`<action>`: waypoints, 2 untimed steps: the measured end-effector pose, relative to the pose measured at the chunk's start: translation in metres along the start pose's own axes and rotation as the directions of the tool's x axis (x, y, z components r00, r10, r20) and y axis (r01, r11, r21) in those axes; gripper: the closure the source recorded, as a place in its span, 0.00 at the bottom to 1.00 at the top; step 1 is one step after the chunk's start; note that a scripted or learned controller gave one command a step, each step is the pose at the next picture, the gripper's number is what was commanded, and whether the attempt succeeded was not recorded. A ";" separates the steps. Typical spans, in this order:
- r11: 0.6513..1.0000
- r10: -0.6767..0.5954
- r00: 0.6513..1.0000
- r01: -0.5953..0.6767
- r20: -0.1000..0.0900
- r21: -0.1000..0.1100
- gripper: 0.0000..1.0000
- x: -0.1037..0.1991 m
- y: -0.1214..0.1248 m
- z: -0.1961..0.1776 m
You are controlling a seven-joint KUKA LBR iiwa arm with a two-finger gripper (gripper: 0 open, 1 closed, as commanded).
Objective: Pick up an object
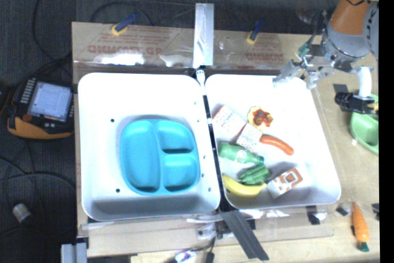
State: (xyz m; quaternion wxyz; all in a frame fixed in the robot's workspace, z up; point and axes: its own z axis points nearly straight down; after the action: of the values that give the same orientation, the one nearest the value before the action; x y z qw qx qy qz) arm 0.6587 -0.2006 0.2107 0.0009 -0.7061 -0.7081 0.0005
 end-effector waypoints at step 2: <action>0.987 -0.159 0.987 0.159 0.010 -0.033 0.00 0.034 -0.123 0.114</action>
State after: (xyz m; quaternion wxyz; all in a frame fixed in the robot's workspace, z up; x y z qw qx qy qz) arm 0.5358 -0.1674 0.0968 -0.0137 -0.6473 -0.7621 -0.0087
